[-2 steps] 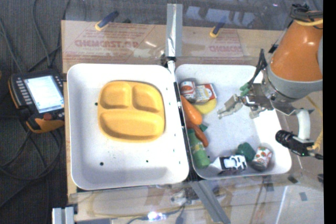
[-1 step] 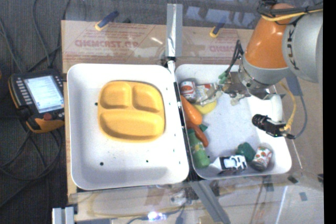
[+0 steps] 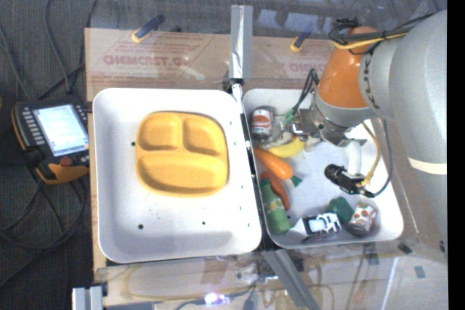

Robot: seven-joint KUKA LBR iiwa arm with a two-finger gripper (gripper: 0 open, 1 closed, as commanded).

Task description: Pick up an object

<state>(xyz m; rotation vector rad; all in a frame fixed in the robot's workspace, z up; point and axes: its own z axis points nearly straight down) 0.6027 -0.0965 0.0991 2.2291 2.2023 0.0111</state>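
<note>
The right bin [image 3: 387, 194] holds several items: a small can [image 3: 261, 122], a yellow banana [image 3: 288, 149], an orange carrot [image 3: 275, 165], a green bottle [image 3: 275, 208], a black-and-white toy [image 3: 321, 224], a dark green piece [image 3: 340, 206] and a round red-and-white item [image 3: 362, 216]. My gripper [image 3: 297, 127] hangs low at the bin's upper left, just over the banana's upper end and right of the can. The wrist with its orange band [image 3: 341, 83] covers the bin's far part. Nothing shows as lifted.
The left bin [image 3: 116, 229] holds a yellow divided tray [image 3: 183, 153]. A metal divider [image 3: 240, 47] rises between the bins at the back. A black cable plug [image 3: 343, 178] dangles over the right bin. A teach pendant [image 3: 52, 130] lies left of the bench.
</note>
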